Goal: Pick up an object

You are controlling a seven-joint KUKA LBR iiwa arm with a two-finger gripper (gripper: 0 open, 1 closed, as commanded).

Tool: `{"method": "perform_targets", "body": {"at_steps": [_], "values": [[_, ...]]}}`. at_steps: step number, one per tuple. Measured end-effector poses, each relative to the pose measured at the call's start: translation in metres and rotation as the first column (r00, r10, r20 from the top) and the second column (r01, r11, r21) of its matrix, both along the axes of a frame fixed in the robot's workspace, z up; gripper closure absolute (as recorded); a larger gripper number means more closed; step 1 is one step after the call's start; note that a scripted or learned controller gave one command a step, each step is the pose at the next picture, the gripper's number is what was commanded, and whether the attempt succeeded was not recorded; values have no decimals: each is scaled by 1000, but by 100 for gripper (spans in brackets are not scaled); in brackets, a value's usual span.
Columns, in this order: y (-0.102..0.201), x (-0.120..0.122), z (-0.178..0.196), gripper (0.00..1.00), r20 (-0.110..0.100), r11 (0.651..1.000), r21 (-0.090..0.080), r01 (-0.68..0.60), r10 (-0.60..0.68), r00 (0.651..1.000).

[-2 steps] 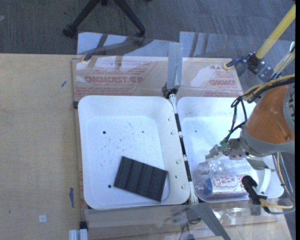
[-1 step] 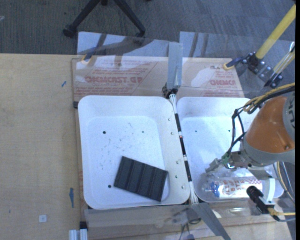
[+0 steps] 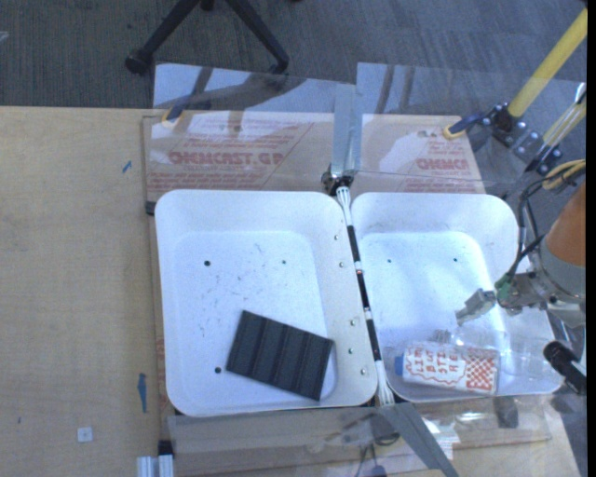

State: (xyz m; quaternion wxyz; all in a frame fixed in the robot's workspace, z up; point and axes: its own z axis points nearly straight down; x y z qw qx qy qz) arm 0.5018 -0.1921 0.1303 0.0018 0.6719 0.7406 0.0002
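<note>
Hovered above the red-and-white carton [image 3: 450,366] in the right bin [image 3: 438,233]; jaws [image 3: 477,306] blurred, state impossible to tell.

This is a robotics lab or test cell rather than a home or shop. A plain wooden tabletop [image 3: 65,279] carries two shallow white bins [image 3: 172,279] fixed side by side with clear acrylic guard panels [image 3: 237,154] standing behind them toward twelve o'clock. At three o'clock a grey robot arm [image 3: 559,279] with loose cabling [image 3: 531,224] and a yellow rod [image 3: 554,61] reaches in, and at twelve o'clock the black star base of an office chair [image 3: 209,28] sits on grey carpet [image 3: 419,33].
</note>
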Motion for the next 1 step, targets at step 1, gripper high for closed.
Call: {"method": "perform_targets", "body": {"at_steps": [1], "values": [[29, 7, 26, 0, 0, 989, -1, -148, 148, 989]]}}
